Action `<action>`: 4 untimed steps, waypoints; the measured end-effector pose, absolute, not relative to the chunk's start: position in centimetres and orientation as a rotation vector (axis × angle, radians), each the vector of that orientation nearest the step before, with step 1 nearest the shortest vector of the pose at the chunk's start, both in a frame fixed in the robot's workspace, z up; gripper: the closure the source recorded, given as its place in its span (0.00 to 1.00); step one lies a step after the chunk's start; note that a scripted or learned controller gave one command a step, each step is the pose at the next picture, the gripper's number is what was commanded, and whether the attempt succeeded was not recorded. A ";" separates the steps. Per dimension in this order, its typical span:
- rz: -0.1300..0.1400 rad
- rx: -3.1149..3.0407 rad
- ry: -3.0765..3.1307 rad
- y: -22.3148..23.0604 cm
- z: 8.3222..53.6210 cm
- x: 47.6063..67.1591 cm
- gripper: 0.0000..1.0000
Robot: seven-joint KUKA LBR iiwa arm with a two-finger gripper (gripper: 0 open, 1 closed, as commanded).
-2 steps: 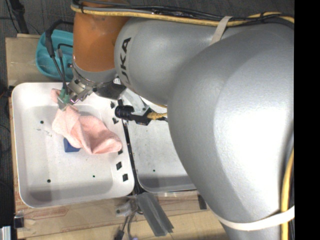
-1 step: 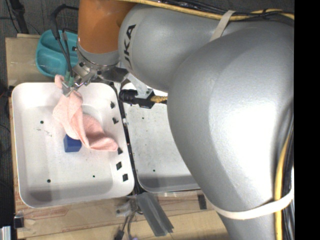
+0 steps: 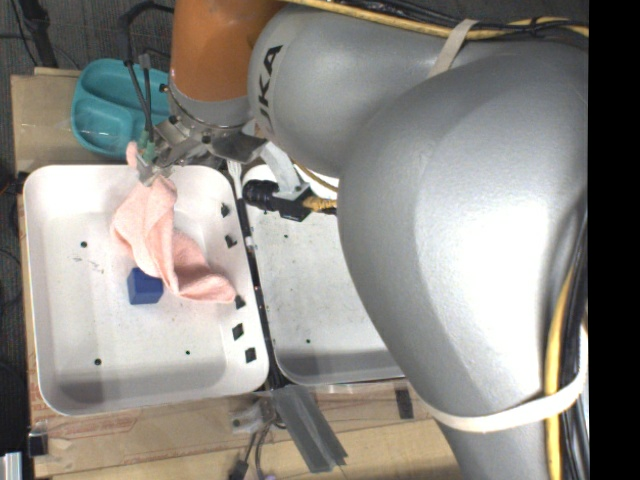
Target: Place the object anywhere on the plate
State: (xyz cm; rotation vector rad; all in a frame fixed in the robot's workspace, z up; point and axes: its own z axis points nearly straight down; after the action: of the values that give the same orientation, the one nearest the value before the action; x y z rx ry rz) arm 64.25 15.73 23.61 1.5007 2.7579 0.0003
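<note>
Grey arm (image 3: 440, 218) reaching in from right, jaws pointing down at upper left

One camera sits high up over the bench (image 3: 22, 98) and looks down at a slant. It sees two shallow white plastic bins side by side: the left white bin (image 3: 60, 368) fills the side toward 9 o'clock, and the right white bin (image 3: 310, 363) lies near the middle. The big grey metal arm with an orange band (image 3: 450, 218) comes in from 3 o'clock, very near the camera, and covers much of the right bin. A teal plastic plate (image 3: 105, 108) peeks in at 11 o'clock.
</note>
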 end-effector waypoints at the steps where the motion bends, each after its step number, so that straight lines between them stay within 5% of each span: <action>1: -0.003 1.235 2.890 15.2 18.7 61.1 1.00; 3: -0.004 1.658 2.671 19.2 16.8 54.5 1.00; 4: -0.002 1.783 2.588 19.5 26.2 62.7 1.00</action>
State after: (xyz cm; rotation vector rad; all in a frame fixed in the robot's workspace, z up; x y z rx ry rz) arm 62.70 19.46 26.25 1.7829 2.5876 -0.0024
